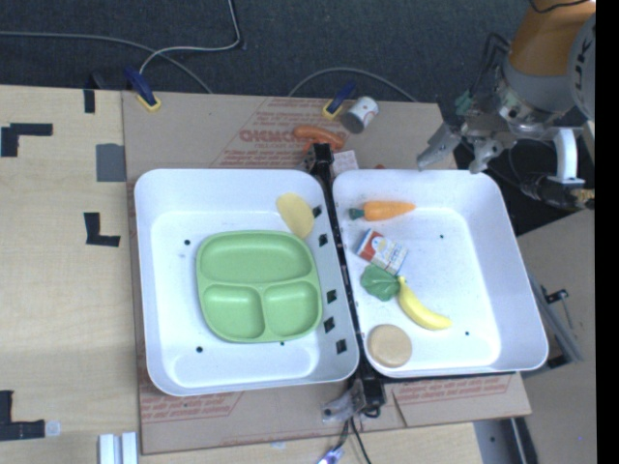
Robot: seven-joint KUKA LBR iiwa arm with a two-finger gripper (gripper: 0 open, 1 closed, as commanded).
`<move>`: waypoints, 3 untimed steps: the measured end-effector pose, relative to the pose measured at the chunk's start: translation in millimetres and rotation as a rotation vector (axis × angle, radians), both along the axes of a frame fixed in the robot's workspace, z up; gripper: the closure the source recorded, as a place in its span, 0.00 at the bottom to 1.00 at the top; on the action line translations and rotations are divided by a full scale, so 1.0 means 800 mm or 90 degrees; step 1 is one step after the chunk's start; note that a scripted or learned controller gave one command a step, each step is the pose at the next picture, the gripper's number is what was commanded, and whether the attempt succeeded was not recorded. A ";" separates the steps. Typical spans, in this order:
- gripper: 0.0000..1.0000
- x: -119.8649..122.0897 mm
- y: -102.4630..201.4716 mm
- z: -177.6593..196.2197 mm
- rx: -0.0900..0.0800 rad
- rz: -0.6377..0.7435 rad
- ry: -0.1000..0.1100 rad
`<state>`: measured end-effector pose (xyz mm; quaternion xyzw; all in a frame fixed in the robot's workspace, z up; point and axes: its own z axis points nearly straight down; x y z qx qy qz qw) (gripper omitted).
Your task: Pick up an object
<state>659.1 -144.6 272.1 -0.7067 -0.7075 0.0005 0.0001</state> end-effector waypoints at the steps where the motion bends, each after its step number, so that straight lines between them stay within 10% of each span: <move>1: 0.00 -0.113 0.074 -0.064 0.001 0.001 0.001; 2: 0.00 -0.152 0.047 -0.230 0.001 -0.001 -0.001; 3: 1.00 -0.151 0.046 -0.218 0.000 0.000 -0.001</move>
